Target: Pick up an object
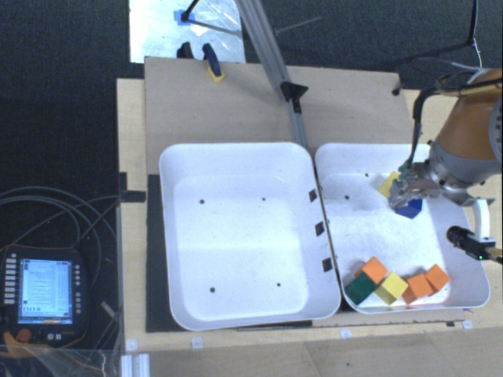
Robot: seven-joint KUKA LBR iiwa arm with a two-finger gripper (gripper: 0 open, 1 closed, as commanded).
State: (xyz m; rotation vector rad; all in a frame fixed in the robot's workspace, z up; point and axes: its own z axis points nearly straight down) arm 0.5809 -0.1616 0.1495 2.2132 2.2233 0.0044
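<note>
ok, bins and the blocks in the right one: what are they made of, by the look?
Bins: likely thin moulded plastic, white, slightly glossy; rounded corners and soft highlights suggest it. Blocks: probably painted wood or foam, matte; flat solid colours, crisp edges, no glare. Cannot tell which. Bench top: looks like bare board, dull tan.
</note>
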